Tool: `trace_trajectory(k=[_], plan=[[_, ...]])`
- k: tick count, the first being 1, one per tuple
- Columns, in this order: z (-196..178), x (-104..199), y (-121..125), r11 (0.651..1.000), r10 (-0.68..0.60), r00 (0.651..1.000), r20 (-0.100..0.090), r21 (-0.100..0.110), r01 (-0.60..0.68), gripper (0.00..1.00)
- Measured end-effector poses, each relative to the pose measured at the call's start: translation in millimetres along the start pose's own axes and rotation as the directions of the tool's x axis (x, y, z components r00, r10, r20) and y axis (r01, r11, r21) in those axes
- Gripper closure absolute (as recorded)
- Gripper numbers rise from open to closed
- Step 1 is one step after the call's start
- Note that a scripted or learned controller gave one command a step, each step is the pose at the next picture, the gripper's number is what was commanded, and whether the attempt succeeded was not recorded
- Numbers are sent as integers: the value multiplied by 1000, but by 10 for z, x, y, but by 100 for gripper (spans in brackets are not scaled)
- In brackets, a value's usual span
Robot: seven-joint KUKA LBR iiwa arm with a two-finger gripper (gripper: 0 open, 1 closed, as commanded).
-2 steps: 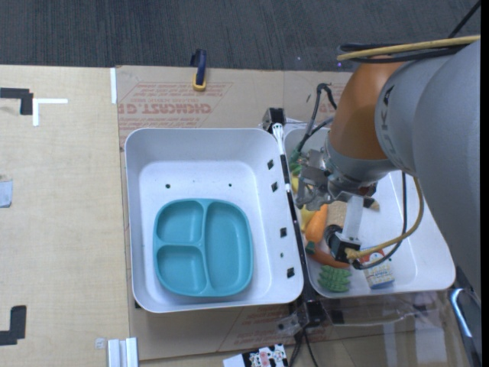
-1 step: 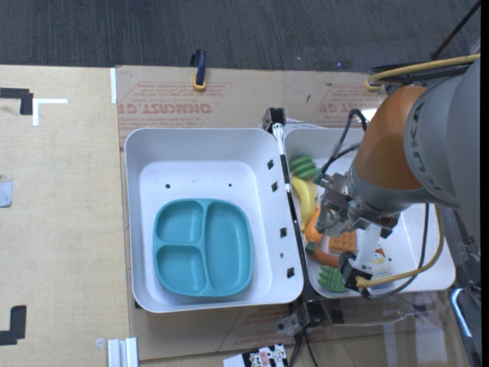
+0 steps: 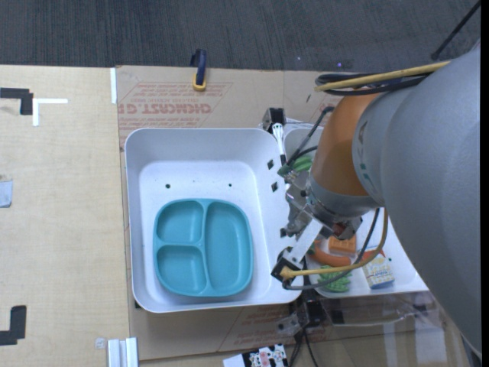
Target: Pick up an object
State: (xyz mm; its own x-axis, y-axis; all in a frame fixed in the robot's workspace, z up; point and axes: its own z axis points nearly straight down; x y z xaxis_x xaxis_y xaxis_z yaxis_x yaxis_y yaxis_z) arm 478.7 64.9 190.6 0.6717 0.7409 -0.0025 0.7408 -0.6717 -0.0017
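Note:
A teal divided plate (image 3: 204, 247) lies in the left white bin (image 3: 145, 205). The arm covers most of the right bin (image 3: 405, 281). Its orange band (image 3: 336, 155) and grey wrist hang over that bin's left part. Below the wrist peek out an orange object (image 3: 336, 252), something green (image 3: 336, 284) and a small white and blue box (image 3: 378, 274). The gripper (image 3: 306, 205) sits under the wrist, down in the right bin near the wall shared with the left bin. The wrist hides what lies beneath it.
A blue and yellow clamp (image 3: 199, 69) holds the cardboard sheet (image 3: 176, 102) at the back. Black cables and a yellow hose (image 3: 382, 76) run along the arm. A printed marker tag (image 3: 260, 356) lies at the front edge.

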Motion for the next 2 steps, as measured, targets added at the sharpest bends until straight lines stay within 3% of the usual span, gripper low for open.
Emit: trace_trajectory(k=[1, 2], plan=[[2, 376, 967, 996, 85, 996, 4, 2, -85, 100], [-185, 72, 601, 975, 220, 975, 4, 3, -220, 100]])
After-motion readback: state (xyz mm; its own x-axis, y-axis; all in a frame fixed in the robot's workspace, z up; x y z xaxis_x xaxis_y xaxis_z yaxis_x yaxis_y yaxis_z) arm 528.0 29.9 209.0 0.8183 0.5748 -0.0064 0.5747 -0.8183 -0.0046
